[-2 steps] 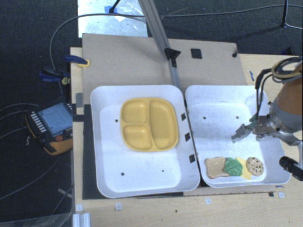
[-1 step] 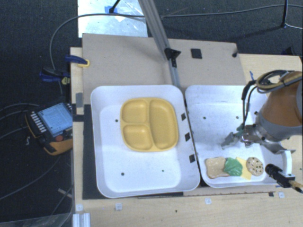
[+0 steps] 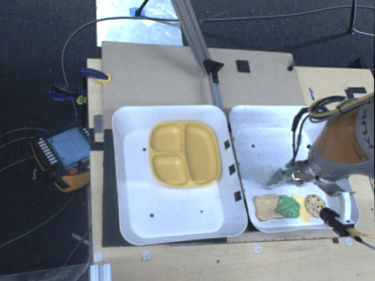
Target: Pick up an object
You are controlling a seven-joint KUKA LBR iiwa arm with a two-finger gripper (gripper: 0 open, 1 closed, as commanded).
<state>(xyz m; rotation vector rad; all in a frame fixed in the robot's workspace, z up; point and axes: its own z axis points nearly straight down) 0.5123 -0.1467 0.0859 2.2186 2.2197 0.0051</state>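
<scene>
Four small food-like items lie in a row just below the gripper (image 3: pixel 280 178), along the near edge of the right bin (image 3: pixel 258 127): a tan toast-shaped piece (image 3: pixel 266 207) almost straight under the fingertips, a green leafy piece (image 3: pixel 288 206) touching its right side, a yellow piece (image 3: pixel 303 209) partly tucked beneath that, and a speckled cookie (image 3: pixel 314 203) furthest right, under the wrist; the row runs left to right, roughly in line with the way the gripper points; the toast looks the nearest candidate, and I judge the coming move to be a short drop toward the near wall; whether the fingers stand apart or together I cannot tell, since they read as one grey blur; nothing visibly sits between them; well off to the gripper's left, a yellow divided tray (image 3: pixel 184 153) rests in the left bin (image 3: pixel 132 215); no brand, label or legible writing can be made out.
</scene>
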